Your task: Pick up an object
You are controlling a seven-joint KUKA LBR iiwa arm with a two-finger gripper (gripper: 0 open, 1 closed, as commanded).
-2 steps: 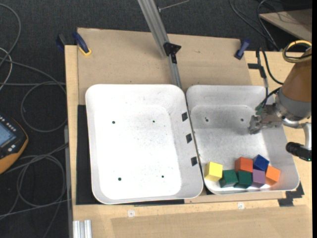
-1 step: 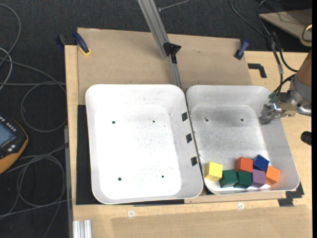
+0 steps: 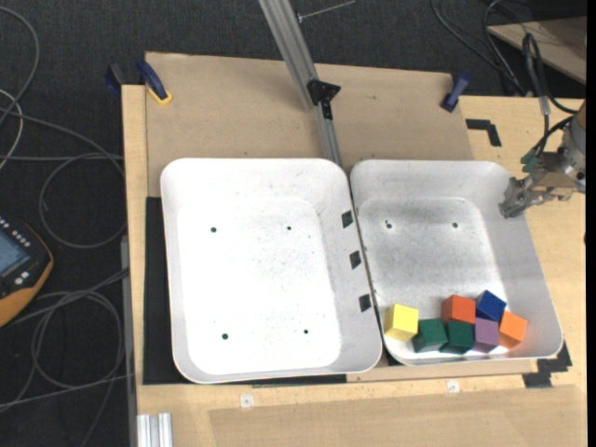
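Several small blocks lie bunched at the near edge of the right bin (image 3: 419, 194): a yellow block (image 3: 403, 320), two green blocks (image 3: 430, 334), an orange-red block (image 3: 457, 307), a blue block (image 3: 491, 304), a purple block (image 3: 487, 331) and an orange block (image 3: 513, 327). My gripper (image 3: 518, 200) hangs at the right bin's far right rim, well above and behind the blocks. Nothing shows between its fingers.
The left bin (image 3: 251, 250) lies beside the right one, with black clips (image 3: 355, 259) along the shared rim. A slanted metal pole (image 3: 298, 54) rises from behind the bins. Blue clamps (image 3: 155, 84) hold the board's far corners. Cables lie on the floor at left.
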